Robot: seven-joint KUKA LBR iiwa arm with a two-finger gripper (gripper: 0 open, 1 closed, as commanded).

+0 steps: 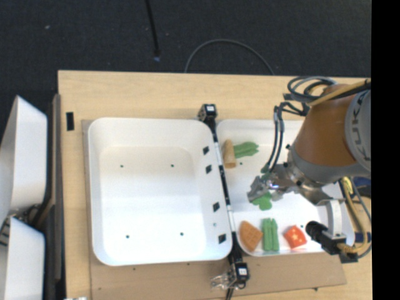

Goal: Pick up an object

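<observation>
**My pincer low in the right bin, over a green piece**

Going left to right: the left bin (153,189) is a shallow white tray with bare floor. The right bin (245,129) sits touching it along a shared divider. In it lie a tan cylinder (229,154) just beside a green leafy piece (245,149) near the top; lower down, an orange wedge (250,236), a green ridged bar (270,235) and a red block (295,237) in a row near the front wall.

My pincer (261,190) reaches in from the right and hangs low at the middle of the right bin, directly above a small green piece (263,201). I cannot tell whether it is spread or pinched, nor whether it has the piece.

To do this step well, I judge I should center on that 1 small green piece, come straight down, and lift slowly, keeping clear of the row of 3 items nearby.

The bins rest on a pale wooden bench (125,92) over dark carpet (94,24), with a black cable (150,17) trailing across it.
</observation>
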